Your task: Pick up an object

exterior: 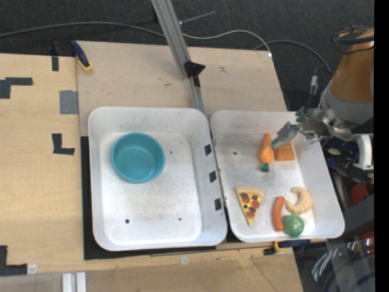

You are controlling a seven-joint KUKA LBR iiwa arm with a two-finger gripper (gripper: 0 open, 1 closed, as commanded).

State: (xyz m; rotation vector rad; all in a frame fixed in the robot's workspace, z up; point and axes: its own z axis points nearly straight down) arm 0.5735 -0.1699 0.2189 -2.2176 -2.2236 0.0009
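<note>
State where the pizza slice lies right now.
The pizza slice lies in the right bin, near its front left, just left of the hot dog and below the carrot.

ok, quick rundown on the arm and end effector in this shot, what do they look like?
The arm is a rounded body with a broad orange band above a grey wrist section. A thin dark cable runs along its camera-left side. The end effector is a slim grey metal piece with dark details at its base, tapering toward the tip. No markings are legible at this resolution.
</note>
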